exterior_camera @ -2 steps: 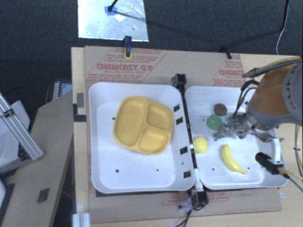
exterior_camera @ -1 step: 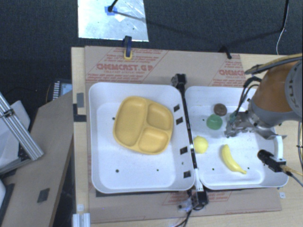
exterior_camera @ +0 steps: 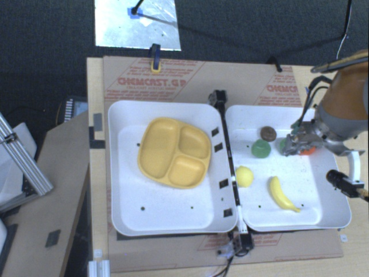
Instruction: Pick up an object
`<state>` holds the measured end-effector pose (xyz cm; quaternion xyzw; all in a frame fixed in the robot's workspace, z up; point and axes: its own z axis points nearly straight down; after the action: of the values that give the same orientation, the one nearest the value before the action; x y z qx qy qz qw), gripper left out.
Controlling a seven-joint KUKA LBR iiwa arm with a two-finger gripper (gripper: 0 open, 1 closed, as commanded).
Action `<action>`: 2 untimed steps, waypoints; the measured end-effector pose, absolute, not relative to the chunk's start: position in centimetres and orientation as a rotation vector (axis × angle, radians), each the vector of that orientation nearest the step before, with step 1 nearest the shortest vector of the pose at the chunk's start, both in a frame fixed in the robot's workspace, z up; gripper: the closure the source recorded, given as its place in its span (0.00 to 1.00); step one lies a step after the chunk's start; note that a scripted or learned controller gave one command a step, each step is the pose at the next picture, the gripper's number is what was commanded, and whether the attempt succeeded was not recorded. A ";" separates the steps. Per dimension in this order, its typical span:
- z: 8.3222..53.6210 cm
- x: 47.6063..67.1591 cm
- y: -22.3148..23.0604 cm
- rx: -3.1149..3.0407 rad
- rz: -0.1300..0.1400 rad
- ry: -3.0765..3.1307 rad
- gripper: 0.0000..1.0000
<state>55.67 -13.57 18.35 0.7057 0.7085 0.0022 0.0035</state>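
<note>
- Four loose objects lie clear to see in the right bin (exterior_camera: 331,215): a brown ball (exterior_camera: 268,134) near the back, a green ball (exterior_camera: 261,149) just in front of it, a yellow ball (exterior_camera: 244,176) close to the bin's left wall, and a banana (exterior_camera: 282,194) lying at a slant toward the front.
- A small orange-red object (exterior_camera: 309,150) peeks out just beside and partly under the jaws (exterior_camera: 293,146), toward the right; too much of it is hidden to tell what it is.
- The jaws sit low over the back part of the right bin, just right of the green ball and apart from it.
- Whether the jaws are wide or narrow cannot be told; the dark metal parts blur together, and no object is seen between them.
- The grey arm (exterior_camera: 346,105) with its orange band reaches in from the right edge over the bin's right rim.
- The left bin (exterior_camera: 124,212) holds a yellow divided tray (exterior_camera: 174,152), lying flat and turned somewhat askew, near the bin's middle.
- Both bins rest side by side, touching along a black clipped seam, on a brown sheet of printed cardboard (exterior_camera: 190,77) that covers the worktop.
- Behind the cardboard a shiny silver plate (exterior_camera: 138,16) lies on the dark floor.
</note>
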 end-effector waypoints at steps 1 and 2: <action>23.5 55.9 -13.6 2.212 0.006 2.222 1.00; 23.9 55.5 -8.6 2.211 0.004 2.232 1.00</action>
<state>55.53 -8.56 23.88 0.7038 0.7104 0.0014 0.0000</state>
